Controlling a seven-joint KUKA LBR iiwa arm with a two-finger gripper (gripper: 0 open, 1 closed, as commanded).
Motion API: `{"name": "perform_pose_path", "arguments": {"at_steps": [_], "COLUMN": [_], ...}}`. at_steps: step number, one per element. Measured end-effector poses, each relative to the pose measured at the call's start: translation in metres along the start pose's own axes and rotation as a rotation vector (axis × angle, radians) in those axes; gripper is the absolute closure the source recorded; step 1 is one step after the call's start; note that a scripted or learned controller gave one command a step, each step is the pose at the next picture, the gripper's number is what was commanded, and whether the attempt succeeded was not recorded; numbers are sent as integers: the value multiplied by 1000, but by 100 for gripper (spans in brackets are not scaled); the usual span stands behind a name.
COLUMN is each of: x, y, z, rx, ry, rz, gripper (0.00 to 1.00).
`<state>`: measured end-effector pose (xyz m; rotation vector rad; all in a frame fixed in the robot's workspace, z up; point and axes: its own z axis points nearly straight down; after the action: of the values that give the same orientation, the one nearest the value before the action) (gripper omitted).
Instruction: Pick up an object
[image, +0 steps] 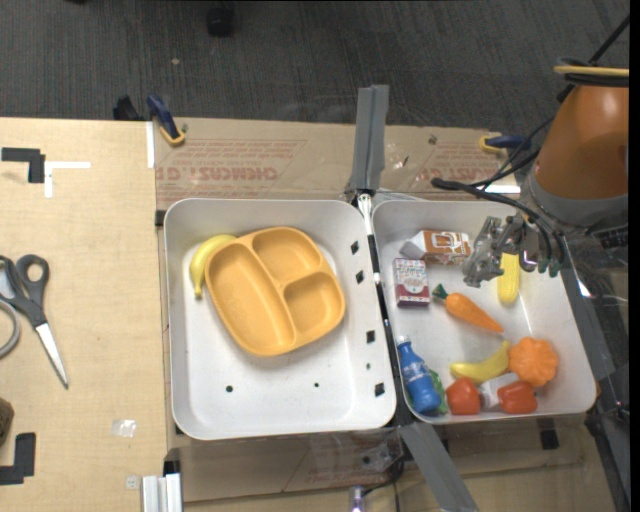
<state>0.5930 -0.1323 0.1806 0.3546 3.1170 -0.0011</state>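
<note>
scissors (35, 305) lie on the bench at far left. left bin (265, 410) holds an orange divided plate (272, 289), with a banana (205, 260) tucked at its upper-left edge. right bin (570, 400) holds a small red box (411, 281), a brown packet (443, 244), a blue bottle (418, 378), a carrot (472, 312), a second banana (480, 365), red pieces and an orange pumpkin (532, 361). the arm enters from upper right, wrist angled down-left; the gripper (484, 262) hangs low over the right bin's upper part, beside a yellow piece (508, 280). finger spacing: cannot tell. nothing visibly held.
</note>
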Motion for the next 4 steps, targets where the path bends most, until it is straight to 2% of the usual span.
{"name": "perform_pose_path", "arguments": {"at_steps": [1, 2, 3, 4], "x": [49, -26, 62, 62], "y": [18, -16, -19, -19], "z": [88, 21, 88, 88], "rx": [-1, 0, -1, -1], "ry": [2, -2, 3, 1], "rz": [-147, -153, -141, -141], "gripper": [100, 100, 100, 0]}}
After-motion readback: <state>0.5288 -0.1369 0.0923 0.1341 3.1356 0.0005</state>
